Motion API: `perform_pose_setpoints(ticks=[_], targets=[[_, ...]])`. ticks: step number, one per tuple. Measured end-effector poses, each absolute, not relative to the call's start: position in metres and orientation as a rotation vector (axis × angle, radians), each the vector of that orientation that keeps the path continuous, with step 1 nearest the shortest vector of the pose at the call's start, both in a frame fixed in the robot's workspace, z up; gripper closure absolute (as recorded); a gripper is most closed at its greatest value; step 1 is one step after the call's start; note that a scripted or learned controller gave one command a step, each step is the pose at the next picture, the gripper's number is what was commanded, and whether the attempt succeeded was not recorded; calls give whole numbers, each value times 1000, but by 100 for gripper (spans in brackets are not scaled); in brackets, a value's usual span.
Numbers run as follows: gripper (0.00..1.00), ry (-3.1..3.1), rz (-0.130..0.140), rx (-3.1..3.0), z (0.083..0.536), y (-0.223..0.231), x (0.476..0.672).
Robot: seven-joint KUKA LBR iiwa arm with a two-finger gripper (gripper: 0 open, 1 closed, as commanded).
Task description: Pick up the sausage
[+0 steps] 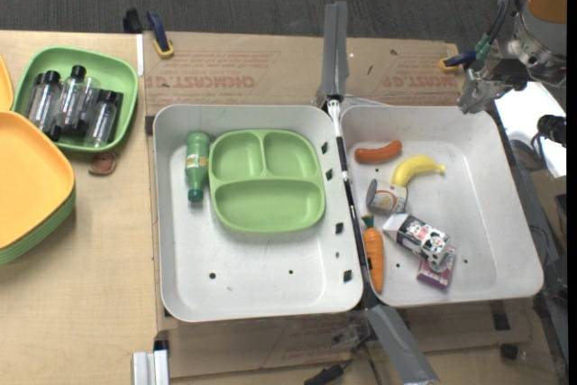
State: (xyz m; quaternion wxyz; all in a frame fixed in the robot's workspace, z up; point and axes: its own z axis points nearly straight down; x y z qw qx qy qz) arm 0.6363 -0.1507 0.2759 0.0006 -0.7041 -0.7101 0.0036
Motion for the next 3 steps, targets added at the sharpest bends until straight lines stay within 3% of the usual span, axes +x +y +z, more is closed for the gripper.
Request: perform_pose_setpoints(ticks=[3], targets=[[100,-2240,19,-2201,299,-152,637]])
